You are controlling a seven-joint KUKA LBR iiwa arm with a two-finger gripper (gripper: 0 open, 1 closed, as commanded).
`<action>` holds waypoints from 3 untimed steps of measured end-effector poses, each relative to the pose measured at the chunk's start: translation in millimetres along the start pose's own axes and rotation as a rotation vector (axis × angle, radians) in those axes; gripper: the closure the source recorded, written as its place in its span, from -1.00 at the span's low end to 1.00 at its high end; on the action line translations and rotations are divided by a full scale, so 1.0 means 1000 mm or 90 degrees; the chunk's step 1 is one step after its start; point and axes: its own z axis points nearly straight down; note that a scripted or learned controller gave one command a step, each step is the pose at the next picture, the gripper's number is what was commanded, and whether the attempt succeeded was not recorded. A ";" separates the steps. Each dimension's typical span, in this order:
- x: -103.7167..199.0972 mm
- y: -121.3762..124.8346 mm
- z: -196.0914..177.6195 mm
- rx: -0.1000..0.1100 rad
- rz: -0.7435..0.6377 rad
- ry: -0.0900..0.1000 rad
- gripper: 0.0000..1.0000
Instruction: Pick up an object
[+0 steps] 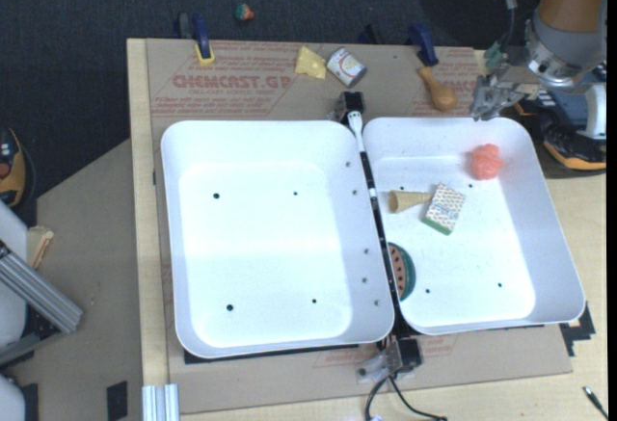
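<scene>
Green disc (402, 272) sits at right bin's (540, 246) near-left wall, w/ sponge (444, 208), cone (408, 201), pink ball (486, 161) mid-bin as pick options; end effector (492, 101) hangs over far rim, nothing seen held, opening can't tell.

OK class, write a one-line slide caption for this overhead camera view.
Robot tool above the right bin's far edge, near a pink ball, patterned block and cone.

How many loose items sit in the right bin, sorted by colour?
Right bin:
Pink or red: 1, the ball
Tan: 1, the cone-shaped piece
Patterned white and green: 1, the block
Dark green and red: 1, the round piece at the bin's left edge
Total: 4
</scene>
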 end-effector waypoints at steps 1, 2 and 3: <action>0.092 -0.001 -0.065 0.003 -0.001 0.002 1.00; 0.192 0.000 -0.152 0.002 -0.002 0.002 1.00; 0.193 0.002 -0.324 -0.005 0.003 0.002 1.00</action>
